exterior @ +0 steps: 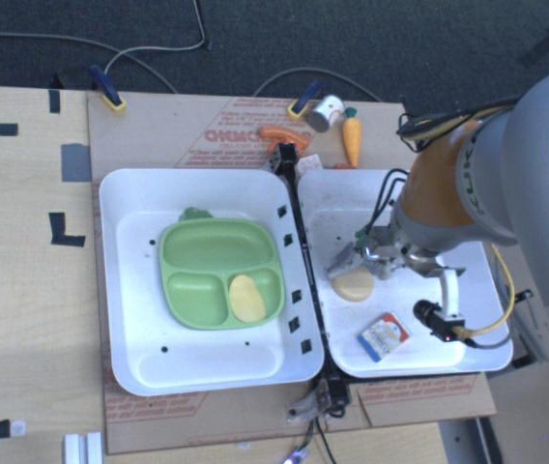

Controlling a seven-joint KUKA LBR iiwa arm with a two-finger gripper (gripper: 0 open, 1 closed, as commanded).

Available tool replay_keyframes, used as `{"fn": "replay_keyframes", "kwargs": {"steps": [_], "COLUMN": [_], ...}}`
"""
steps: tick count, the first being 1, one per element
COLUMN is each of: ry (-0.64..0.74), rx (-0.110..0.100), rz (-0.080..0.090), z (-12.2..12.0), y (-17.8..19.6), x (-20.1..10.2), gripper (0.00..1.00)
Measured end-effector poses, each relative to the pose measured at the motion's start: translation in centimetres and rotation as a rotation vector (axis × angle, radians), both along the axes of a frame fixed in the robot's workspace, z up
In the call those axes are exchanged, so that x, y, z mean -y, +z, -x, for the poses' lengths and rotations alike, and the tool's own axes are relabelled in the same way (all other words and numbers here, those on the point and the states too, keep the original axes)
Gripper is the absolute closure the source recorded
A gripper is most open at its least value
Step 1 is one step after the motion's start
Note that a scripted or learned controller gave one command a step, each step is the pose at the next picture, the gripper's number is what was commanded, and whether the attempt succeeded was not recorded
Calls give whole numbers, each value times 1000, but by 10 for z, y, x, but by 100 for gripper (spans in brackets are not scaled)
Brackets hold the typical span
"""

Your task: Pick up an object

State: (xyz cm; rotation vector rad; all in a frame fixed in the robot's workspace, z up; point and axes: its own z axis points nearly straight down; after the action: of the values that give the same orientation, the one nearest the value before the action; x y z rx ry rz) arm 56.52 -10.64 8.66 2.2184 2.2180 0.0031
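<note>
- Arm [468, 187]: reaches in from the right and hangs over the right bin [477, 356], wrist bent down toward the bin floor. Orange band sits just above the wrist. Judged posture: a descent or hover for a grasp in that bin.
- Left bin [125, 259]: carries a green divided plate [218, 271], lying flat in the middle. Well apart from the arm, so likely not the current target.
- Right bin: holds two loose items; both within the arm's reach.
- Gripper [352, 259]: metal fingers point left and down, tips just above or touching the pale round object [354, 287]. Finger spread: cannot tell; nothing seen clamped between them, so no grasp is claimed.
- Pale round object: lies on the right bin floor, left of centre, directly beneath the fingertips. Judged to be the pick target, given the alignment.
- Small packet [384, 336]: red, white and blue, lying flat, nearer the front wall of the right bin, apart from the gripper.
- Yellow piece [247, 299]: rests in the lower right compartment of the plate.
- Toy carrot [351, 138]: lies outside the bins on the cardboard behind them, out of play.
</note>
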Motion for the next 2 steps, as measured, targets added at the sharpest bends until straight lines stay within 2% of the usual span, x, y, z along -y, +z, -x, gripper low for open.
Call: {"fn": "replay_keyframes", "kwargs": {"steps": [1,2], "ry": [0,2], "rx": [-2,1], "rz": [0,1], "z": [-18,-4], "y": [0,0], "x": [-8,-8], "gripper": [0,0]}}
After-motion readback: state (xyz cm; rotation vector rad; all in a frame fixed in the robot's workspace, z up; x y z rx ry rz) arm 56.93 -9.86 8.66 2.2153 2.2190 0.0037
